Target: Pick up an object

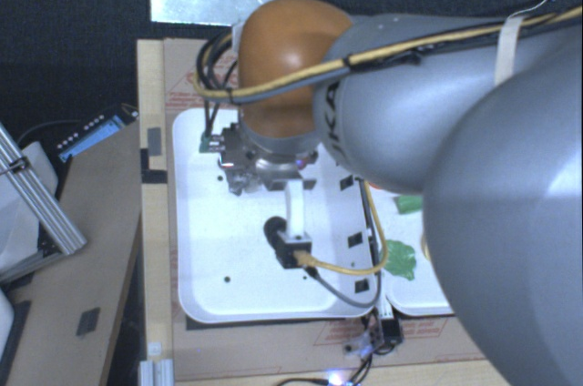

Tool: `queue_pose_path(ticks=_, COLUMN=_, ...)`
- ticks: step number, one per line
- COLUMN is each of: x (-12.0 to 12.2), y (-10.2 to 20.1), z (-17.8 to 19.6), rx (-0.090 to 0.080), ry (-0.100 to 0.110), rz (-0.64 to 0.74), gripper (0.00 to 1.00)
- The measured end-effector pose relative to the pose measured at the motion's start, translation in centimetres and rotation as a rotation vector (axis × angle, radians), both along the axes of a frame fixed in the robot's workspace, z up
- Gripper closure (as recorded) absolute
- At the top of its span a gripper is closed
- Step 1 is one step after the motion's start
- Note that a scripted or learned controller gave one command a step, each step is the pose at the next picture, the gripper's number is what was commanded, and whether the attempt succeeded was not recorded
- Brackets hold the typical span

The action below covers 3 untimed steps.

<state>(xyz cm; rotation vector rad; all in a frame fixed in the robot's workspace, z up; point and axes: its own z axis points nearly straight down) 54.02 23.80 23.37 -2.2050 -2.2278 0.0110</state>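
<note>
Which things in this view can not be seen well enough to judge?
Right bin: camera view, arm covers most of it.
Green pieces: camera view, partly under the arm; what they are is unclear.
Gripper: camera view, wrist above covers it; whether it holds anything cannot be told.

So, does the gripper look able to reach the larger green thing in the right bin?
Probably yes, after a sideways move: the gripper hangs over the left bin, and the green thing lies uncovered just past the dividing rims.
</note>
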Motion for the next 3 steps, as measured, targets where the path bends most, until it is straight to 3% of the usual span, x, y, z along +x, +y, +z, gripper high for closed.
queue_pose_path(ticks=1, x=5.6, y=-0.4, z=7.4, rx=0.003, ry=-0.02, rz=-0.007, gripper=1.0)
queue_pose_path(ticks=2, x=12.6, y=-1.2, z=14.2, rx=0.003, ry=-0.022, rz=-0.01, gripper=1.0)
queue_pose_path(ticks=3, x=12.8, y=-0.3, z=30.7, rx=0.007, ry=-0.03, rz=-0.003, gripper=1.0)
